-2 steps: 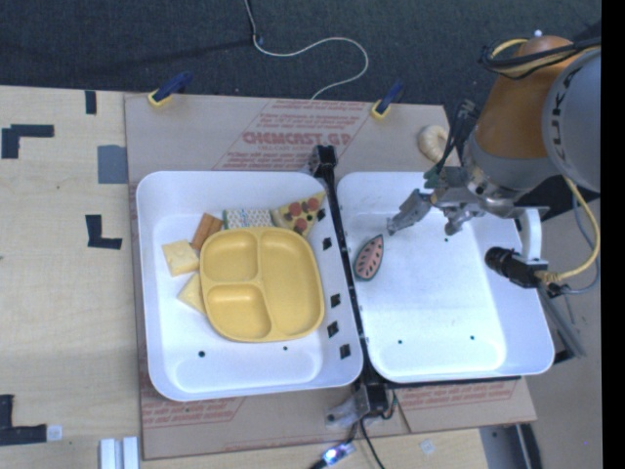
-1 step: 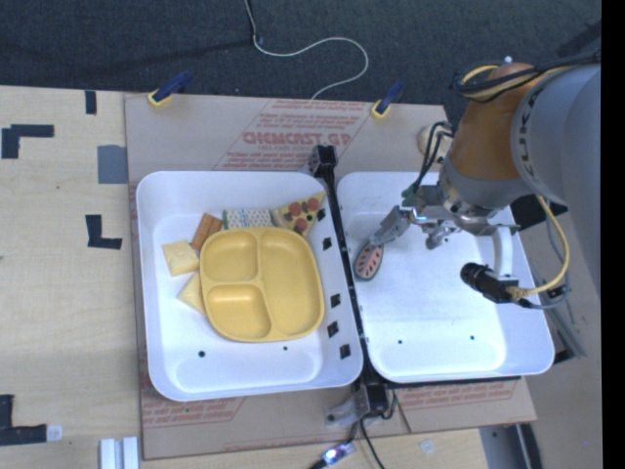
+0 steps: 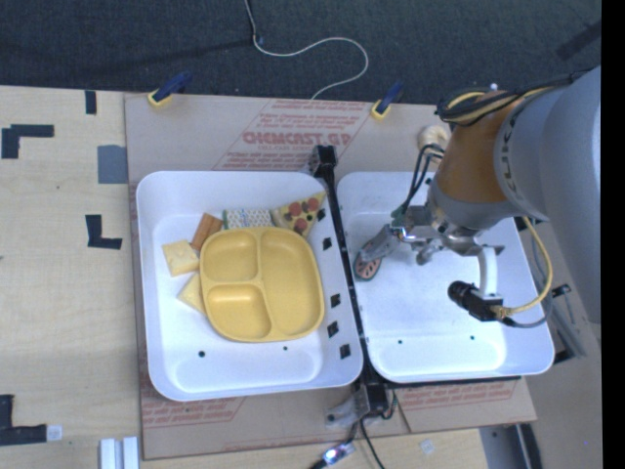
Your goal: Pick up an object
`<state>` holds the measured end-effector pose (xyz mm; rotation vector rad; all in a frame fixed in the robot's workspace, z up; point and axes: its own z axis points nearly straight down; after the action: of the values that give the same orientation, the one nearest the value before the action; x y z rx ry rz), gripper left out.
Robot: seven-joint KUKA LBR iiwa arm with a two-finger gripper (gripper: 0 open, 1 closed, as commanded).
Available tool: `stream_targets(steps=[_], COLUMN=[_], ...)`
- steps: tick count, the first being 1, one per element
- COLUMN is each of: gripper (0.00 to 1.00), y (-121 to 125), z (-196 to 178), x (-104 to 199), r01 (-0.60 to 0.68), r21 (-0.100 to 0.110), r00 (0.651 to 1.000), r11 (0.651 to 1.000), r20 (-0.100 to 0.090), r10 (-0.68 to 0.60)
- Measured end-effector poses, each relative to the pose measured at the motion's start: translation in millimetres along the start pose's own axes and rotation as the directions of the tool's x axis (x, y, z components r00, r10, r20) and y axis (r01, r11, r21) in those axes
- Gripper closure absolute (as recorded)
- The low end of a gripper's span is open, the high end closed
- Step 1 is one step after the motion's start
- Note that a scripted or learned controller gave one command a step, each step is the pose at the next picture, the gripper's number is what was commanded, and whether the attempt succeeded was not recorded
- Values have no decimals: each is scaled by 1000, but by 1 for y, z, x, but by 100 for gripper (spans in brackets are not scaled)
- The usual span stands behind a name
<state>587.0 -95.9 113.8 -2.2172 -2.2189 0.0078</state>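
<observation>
My gripper [image 3: 374, 258] reaches low into the right bin [image 3: 430, 335], close to its left wall. A small round brown-grey thing [image 3: 367, 265] sits right at the gripper's tip; whether it is gripped is unclear. The left bin [image 3: 161, 350] holds a yellow divided plate [image 3: 262, 283]. Beside the plate lie a tan cracker square [image 3: 180, 257], a brown stick-like piece [image 3: 205, 230], a pale yellow wedge [image 3: 189, 294], a speckled green-white item [image 3: 246, 219] and a toy pizza slice [image 3: 302, 212].
The grey arm with its orange band [image 3: 479, 164] hangs over the right bin's far right part. A black connector and yellow cable [image 3: 479, 301] dangle above the bin floor. A black divider [image 3: 337, 262] separates the bins.
</observation>
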Motion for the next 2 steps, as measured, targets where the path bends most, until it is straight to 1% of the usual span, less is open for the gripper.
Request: stream_targets(steps=[1,2], gripper=[0,100], y=[0,0], z=[31,19], x=[1,1], r01=[1,1], r21=[-4,-6], r00=[1000,1000], r11=[1000,1000], r20=[1,1], r10=[-1,-1])
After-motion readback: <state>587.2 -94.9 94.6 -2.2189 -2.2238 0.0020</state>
